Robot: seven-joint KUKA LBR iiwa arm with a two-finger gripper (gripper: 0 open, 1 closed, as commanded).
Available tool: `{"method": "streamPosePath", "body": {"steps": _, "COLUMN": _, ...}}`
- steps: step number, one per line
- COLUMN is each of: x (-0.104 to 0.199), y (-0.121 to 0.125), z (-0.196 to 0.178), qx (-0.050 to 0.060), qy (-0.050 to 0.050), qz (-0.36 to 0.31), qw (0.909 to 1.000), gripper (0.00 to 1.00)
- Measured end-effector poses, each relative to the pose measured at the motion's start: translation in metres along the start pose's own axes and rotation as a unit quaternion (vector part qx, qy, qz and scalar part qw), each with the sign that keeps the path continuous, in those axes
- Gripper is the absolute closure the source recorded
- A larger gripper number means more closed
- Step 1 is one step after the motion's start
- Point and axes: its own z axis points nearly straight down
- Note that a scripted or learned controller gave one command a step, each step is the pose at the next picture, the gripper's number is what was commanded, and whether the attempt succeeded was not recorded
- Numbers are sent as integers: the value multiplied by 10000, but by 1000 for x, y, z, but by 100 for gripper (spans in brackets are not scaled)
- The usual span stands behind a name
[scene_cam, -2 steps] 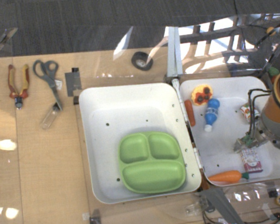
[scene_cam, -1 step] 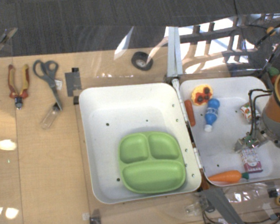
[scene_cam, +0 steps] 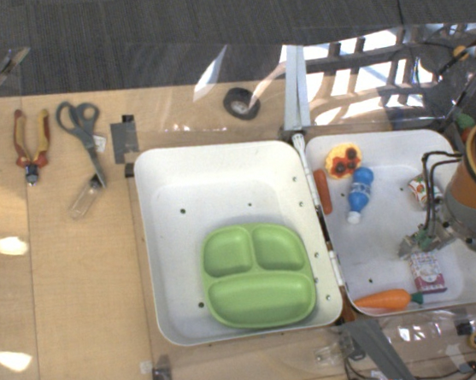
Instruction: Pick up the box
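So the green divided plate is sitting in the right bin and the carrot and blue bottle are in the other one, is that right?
Not quite. The camera view shows the green divided plate in the left bin, not the right one. The carrot and blue bottle lie in the right bin.

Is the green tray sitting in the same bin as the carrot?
No, the green tray lies in the left bin, while the carrot lies in the right bin.

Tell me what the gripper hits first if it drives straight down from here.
Probably the small pink-and-white box lying just below the gripper in the right white bin; depth is unclear from this slanted view.
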Motion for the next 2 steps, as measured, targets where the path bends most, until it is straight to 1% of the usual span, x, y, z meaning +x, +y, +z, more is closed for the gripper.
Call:
{"method": "streamPosePath", "body": {"steps": 1, "x": -3, "y": -1, "z": 0, "qx": 0, "qy": 21, "qz": 219, "qw": 9998, "gripper": 0}}
{"method": "streamPosePath", "body": {"steps": 2, "x": 0, "y": 0, "z": 0, "qx": 1, "qy": -14, "qz": 312, "qw": 9995, "gripper": 0}}
